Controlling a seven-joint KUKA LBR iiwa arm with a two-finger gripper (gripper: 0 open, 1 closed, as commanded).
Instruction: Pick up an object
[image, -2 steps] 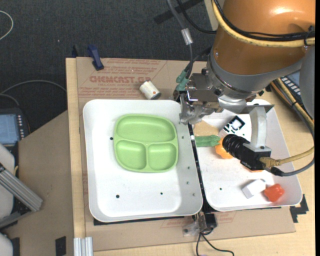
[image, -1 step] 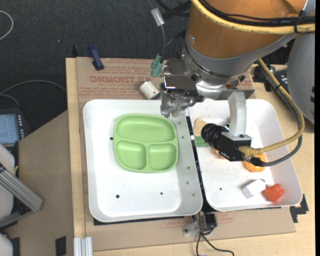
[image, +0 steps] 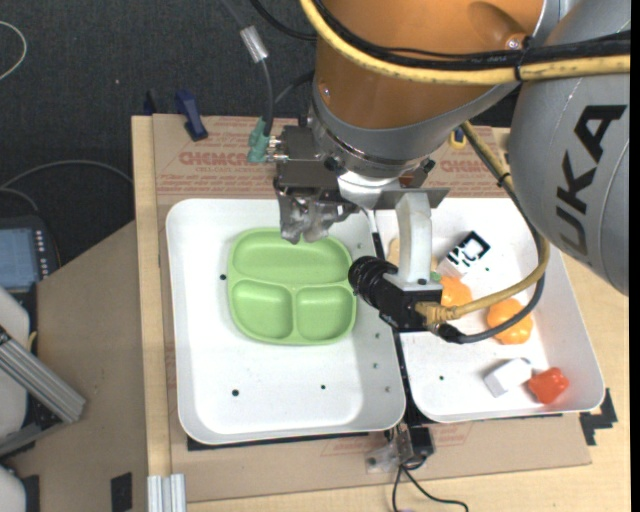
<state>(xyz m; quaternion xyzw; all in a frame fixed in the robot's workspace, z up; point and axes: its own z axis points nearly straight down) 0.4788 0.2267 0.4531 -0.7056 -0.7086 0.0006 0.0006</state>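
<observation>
My two-finger metal gripper is hovering at the far rim of the light-green three-compartment plastic plate, lying in the left white bin. Whether my fingers are spread or pressed together, I cannot tell.

Looked like a robotics lab setup: a KUKA arm over two white bins on a cardboard-topped bench, loose cables trailing across dark carpet.

We look down from above at a slant on the counter and both white bins; the arm is very near.
</observation>
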